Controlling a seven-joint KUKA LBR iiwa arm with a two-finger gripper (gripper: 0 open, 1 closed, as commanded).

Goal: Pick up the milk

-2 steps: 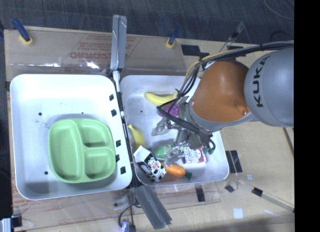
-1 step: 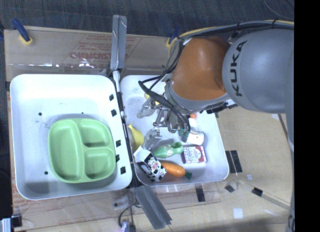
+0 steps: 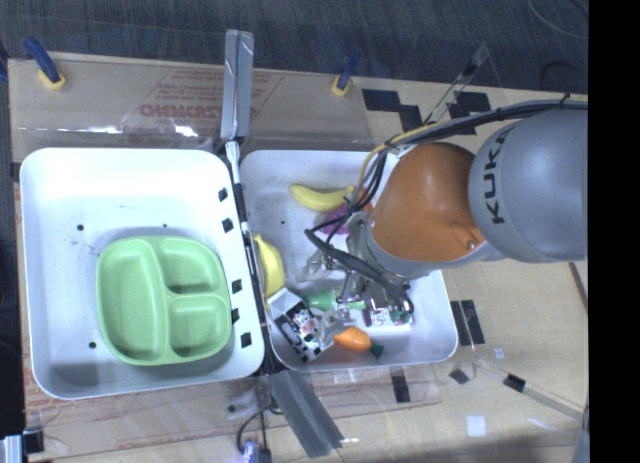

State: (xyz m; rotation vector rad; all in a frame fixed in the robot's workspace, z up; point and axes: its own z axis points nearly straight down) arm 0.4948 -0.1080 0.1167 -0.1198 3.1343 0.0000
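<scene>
The milk (image 3: 300,329) is a small white carton with black markings, lying near the front left corner of the right bin (image 3: 430,346). My gripper (image 3: 348,296) hangs low over that bin's front half, just right of and behind the carton. The orange band and grey wrist cover most of the bin's right side. An orange carrot (image 3: 352,340) with a green end lies right beside the carton, under the gripper. Nothing shows between the gripper and the carton that tells of a hold.
A banana (image 3: 318,196) lies at the back of the right bin, and a yellow rounded object (image 3: 268,264) rests against its left wall. The left bin (image 3: 60,201) holds a green divided tray (image 3: 165,299). A metal divider (image 3: 238,91) stands between the bins.
</scene>
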